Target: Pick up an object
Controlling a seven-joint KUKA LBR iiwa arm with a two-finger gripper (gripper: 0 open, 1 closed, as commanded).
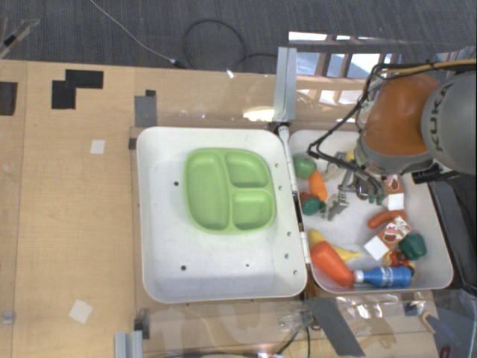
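Metal two-finger gripper (337, 203) hangs over right shallow white bin (440, 222); can't tell its opening, nothing seen held. Small orange carrot-shaped toy (318, 186) at its 10 o'clock, near. Blue plastic bottle (384, 277) at 5. Green divided plate (228, 190) in left white bin (160, 222), at 9.

A pale wooden bench (67, 222) filled the lower scene. Beyond its far edge lay dark grey carpet (223, 6), crossed by a thin pale cable (112, 17) and a looped black cable (216, 43).
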